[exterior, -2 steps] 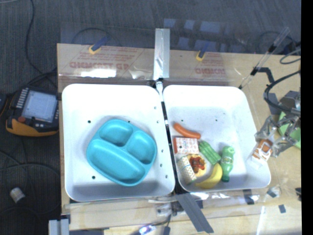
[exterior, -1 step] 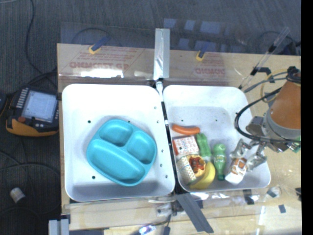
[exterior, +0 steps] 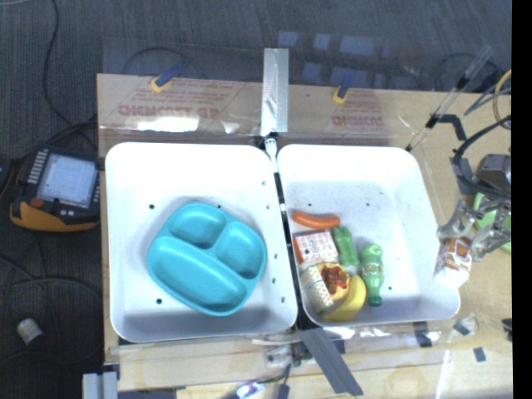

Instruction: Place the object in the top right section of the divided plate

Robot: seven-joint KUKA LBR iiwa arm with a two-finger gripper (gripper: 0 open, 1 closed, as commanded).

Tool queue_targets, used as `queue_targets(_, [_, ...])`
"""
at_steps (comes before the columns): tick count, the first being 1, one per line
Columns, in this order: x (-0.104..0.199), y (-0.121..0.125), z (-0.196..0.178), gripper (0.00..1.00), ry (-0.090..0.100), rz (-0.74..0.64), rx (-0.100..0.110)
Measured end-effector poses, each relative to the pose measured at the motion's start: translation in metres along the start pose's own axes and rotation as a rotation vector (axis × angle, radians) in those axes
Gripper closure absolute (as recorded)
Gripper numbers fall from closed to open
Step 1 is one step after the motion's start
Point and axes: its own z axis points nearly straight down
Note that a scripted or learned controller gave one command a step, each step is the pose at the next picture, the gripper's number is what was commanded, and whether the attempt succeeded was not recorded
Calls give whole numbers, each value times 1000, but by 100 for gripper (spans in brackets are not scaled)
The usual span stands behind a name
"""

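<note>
1. The near edge of the bench [exterior: 391, 339] carries grey tape strips [exterior: 332, 366], which run off the near edge of the picture.
2. The gripper [exterior: 462, 243] is at the right, just outside the right rim of the right bin [exterior: 416, 189]. It is over the bench, not over either bin.
3. It is a blurred tangle of grey, green and white-orange parts. I cannot tell whether it is open or closed, or whether it grips anything. The arm behind it is cut off at the right.
4. The plate [exterior: 208, 258] is bright blue and rounded. It lies flat in the middle of the left bin [exterior: 133, 181], turned at a slant. It has one large section on its near-left side and two smaller ones on its far side, and nothing lies in any of them.
5. Loose things crowd the near-left part of the right bin:
   - An orange sausage [exterior: 316, 219] lies farthest.
   - A red-and-white carton [exterior: 313, 245] is just near of it.
   - A green bottle [exterior: 371, 273] is on the right.
   - A banana [exterior: 354, 299] curves along the near wall.
   - A can [exterior: 316, 286] is packed against the banana, partly covered by it.
6. A green thing [exterior: 346, 248] between the carton and the bottle is too small to name.
7. A handheld screen [exterior: 60, 185] lies on the dark floor, to the left of the bench.
</note>
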Motion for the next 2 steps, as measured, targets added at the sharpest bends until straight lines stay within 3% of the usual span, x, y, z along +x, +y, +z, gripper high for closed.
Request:
queue_targets(1, [-11, -6, 94, 100, 4, -400, -5])
queue_targets(2, [2, 3, -138, 100, -1, -639, -2])
